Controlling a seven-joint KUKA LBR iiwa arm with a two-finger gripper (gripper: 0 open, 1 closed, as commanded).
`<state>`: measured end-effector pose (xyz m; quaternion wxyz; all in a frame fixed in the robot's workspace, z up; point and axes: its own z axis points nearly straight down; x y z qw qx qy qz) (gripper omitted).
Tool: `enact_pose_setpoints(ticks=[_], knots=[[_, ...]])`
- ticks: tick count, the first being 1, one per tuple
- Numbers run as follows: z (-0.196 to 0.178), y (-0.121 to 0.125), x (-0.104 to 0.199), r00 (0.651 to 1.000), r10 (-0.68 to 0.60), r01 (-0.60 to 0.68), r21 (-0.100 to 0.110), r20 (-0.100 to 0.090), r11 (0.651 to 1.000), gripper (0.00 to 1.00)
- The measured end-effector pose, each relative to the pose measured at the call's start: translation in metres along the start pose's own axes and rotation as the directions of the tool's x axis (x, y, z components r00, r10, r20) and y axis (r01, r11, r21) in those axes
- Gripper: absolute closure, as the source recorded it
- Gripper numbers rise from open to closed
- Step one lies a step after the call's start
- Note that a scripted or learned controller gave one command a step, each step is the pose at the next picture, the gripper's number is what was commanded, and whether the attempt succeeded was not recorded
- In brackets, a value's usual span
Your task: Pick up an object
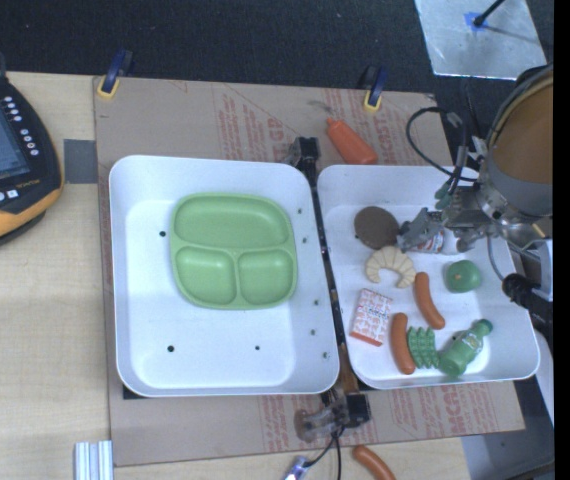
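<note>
Just left of the jaws, state unclear, a brown disc (374, 226) and croissant (393, 265).

The pale wooden worktop (35, 368) carries a brown cardboard sheet (245, 128) across its middle, held at 12 o'clock by two blue-and-yellow clamps (115, 73). On the sheet two shallow white plastic bins sit side by side, touching: the left bin (135, 268) toward 9 o'clock, the right bin (345, 193) toward 3 o'clock. An orange carrot-shaped toy (350, 143) lies on the cardboard at 1 o'clock, just beyond the right bin. An orange-and-grey control pendant (5, 163) rests at 10 o'clock. A strip of grey tape (80, 161) lies beside it.
</note>
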<state>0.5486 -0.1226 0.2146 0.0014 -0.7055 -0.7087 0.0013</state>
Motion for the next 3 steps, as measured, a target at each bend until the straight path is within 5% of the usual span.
enact_pose_setpoints(ticks=[1,2,3], knots=[[0.124,-0.020,-0.045,1.000,-0.001,0.001,0.001,0.001,1.000,0.00],[0.113,-0.020,-0.046,1.000,-0.006,0.006,0.001,0.003,1.000,1.00],[0.022,0.022,0.034,1.000,-0.001,0.001,-0.002,-0.001,1.000,1.00]])
